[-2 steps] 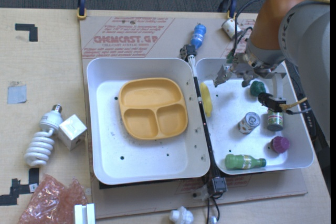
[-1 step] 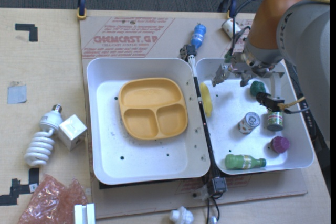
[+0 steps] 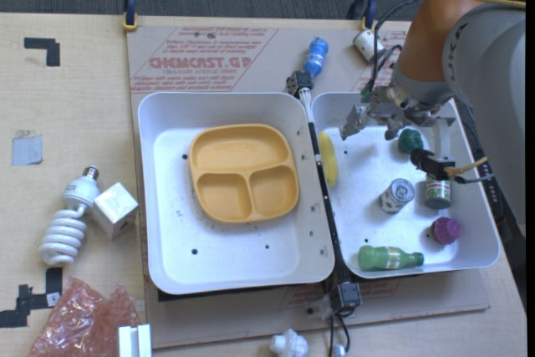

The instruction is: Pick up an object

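**Fingers spread over the right bin, nothing gripped**

Found a pale wooden counter (image 3: pixel 67 130) carrying a brown printed cardboard sheet (image 3: pixel 201 58) and, on that, two shallow white bins side by side.

Saw the grey arm with its orange band (image 3: pixel 435 33) reaching in from the right, over the far end of the right white bin (image 3: pixel 489 242).

Noted the gripper (image 3: pixel 369 128) low above that bin's far left part, its dark fingers (image 3: pixel 349 126) spread apart with bare bin floor between them. Held nothing.

Found the left white bin (image 3: pixel 167 255) holding a yellow three-section plastic plate (image 3: pixel 244 173) near its middle.

Counted the pickable things in the right bin:
- a green plastic bottle (image 3: pixel 390 257) lying on its side by the near wall;
- a yellow curved piece (image 3: pixel 328 159) against the left wall, just below the gripper;
- a silver tin can (image 3: pixel 397 195) near the middle;
- a small green-labelled jar (image 3: pixel 436 192) just right of the can;
- a dark green round object (image 3: pixel 410 140) close to the right of the fingers;
- a purple round object (image 3: pixel 445 230) near the right wall.

Spotted, off to the left on the counter, a white spiral light bulb (image 3: pixel 68 221) touching a white cube (image 3: pixel 115 206), with a pink crinkled plastic bag (image 3: pixel 79 318) near the front edge.

Saw a blue and white bottle (image 3: pixel 315 57) lying on the cardboard beyond the bins.
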Motion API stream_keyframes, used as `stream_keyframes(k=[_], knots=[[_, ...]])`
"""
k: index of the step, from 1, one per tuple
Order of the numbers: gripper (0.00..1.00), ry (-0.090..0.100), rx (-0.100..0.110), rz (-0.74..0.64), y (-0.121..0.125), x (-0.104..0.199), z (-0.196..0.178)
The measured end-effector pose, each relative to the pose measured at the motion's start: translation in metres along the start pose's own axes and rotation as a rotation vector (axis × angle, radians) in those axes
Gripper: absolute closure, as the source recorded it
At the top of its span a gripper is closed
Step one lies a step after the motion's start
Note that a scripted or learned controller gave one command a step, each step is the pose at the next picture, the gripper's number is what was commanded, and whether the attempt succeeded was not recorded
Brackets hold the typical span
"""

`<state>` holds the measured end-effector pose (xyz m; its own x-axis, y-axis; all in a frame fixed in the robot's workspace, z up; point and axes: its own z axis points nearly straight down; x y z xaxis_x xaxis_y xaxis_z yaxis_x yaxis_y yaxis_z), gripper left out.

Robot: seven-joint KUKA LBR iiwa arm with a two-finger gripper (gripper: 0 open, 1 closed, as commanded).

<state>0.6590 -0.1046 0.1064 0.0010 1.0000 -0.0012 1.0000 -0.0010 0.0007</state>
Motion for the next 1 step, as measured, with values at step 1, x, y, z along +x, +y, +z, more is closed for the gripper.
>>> stream_keyframes(k=[1], knots=[[0.0, 0.0, -0.001, 0.0, 0.0001, -0.0002, -0.0076]])
